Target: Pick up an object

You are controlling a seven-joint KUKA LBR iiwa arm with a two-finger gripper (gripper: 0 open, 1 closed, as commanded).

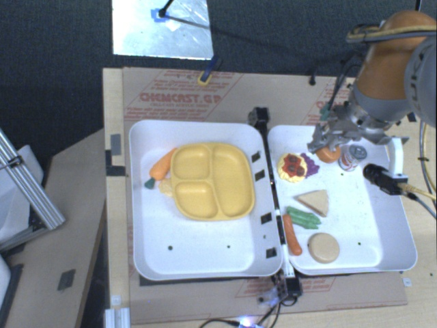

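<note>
Arm: grey KUKA arm with an orange band [399,26] above the wrist, reaching in from the right over the far end of the right bin.
Gripper: the gripper [326,144] hangs over the upper part of the right bin [389,231]; its metal fingers point down at a small orange object. Whether the fingers are spread or closed cannot be told from this angle.
Orange object: a small rounded orange piece [328,154], glossy like plastic, lies directly under the fingertips, partly hidden by them; touching or apart cannot be told.
Can: a small cylinder with a silver top and red-and-white side [352,158], just beside the orange piece on its right.
Pizza toy: a round yellow disc with red and dark toppings [292,167], left of the gripper, with a purple bunch [311,164] at its edge.
Sandwich wedge: a tan triangular slice [313,201], matte, near the middle of the right bin.
Green pod: a bumpy green strip [303,218], just below the wedge.
Sausage: a slim orange-red stick [292,234], lying beside the bin's left wall.
Cookie: a flat tan disc [323,247], near the bin's front.
Left bin: shallow white plastic bin [157,251] holding a yellow compartment tray [205,181], smooth, with rounded corners.
Carrot: an orange tapered toy with a green tip [160,165], touching the tray's left edge.
Bench: a brown printed cardboard sheet [177,94] lies under both bins.
</note>
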